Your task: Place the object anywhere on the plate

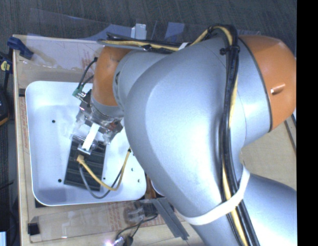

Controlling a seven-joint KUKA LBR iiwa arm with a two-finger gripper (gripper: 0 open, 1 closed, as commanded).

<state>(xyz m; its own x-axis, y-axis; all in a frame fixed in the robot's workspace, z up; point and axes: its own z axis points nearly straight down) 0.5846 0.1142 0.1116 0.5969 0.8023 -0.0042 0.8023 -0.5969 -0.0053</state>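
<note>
The object can't be picked out with any certainty. The likeliest candidate is a dark ribbed slab (86,164) lying flat on the floor of the left white bin (41,137), toward its near side, though it could be part of the rig instead. Nothing I'd call a plate is identifiable from this angle.

Near edge: tabletop (72,217) with some small hardware and cable ends in front of the bin. A yellow cable (105,183) loops over the near end of the slab and runs up toward the arm.

Middle: gripper (90,137) is low inside the left bin, directly over the far end of the slab, probably touching or just above it. Whether the fingers are spread or closed, I can't tell; clear housing and a white piece cover them. Nothing is visibly between them, so I'm not calling a grasp.

Far and right: the orange wrist band (105,78) sits above the gripper, and the grey arm body (184,127) blocks the right-hand bin almost entirely.

Progress, my read: early. At best it's at the pick step. Still left: confirmed grasp, lift, carry, set down on the plate. No evidence of placement yet.
</note>
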